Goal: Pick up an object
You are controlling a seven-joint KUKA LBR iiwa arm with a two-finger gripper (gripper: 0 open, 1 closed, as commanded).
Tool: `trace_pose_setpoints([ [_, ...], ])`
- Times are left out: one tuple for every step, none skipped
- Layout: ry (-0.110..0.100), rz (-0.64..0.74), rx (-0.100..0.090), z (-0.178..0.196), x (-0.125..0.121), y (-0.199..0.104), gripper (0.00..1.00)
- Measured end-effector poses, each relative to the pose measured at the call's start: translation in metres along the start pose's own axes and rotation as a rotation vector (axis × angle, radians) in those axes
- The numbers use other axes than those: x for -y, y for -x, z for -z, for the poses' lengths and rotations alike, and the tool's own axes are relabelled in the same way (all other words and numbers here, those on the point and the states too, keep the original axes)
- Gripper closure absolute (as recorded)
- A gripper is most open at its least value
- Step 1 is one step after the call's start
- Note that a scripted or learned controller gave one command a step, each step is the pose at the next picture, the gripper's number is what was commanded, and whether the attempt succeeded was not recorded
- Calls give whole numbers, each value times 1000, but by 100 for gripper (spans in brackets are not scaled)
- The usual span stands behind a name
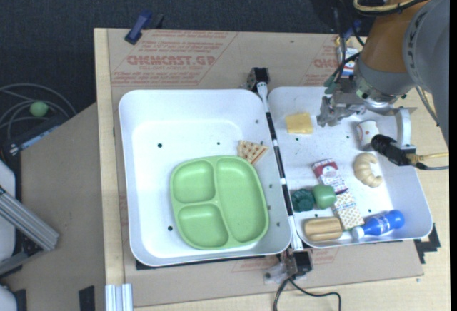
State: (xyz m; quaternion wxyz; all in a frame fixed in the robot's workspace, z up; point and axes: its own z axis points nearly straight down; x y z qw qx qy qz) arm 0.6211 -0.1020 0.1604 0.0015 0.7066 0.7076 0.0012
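Observation:
My gripper [333, 115] hangs over the far part of the right bin [408, 181], on the grey arm with its orange band [391, 31]. Just left of it lies a yellow cheese-like block [300, 123]. Further toward the front are a red and white packet [328, 172], a tan croissant [368, 167], a green block [324, 195] next to a dark green lump [303, 199], a checkered packet [349, 210], a hot dog bun [323, 229] and a blue bottle [378, 222]. A small white piece [366, 133] lies right of the gripper. Nothing shows held.
The left bin [143, 131] holds a green divided plate [217, 202] and a waffle-patterned cracker [251, 152] by the divider. A black cable connector [390, 148] hangs off the arm over the right bin. Cardboard [186, 60] underlies both bins.

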Motion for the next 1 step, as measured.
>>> trace_pose_setpoints([
  [-4,-1,0,-1,1,0,0],
])
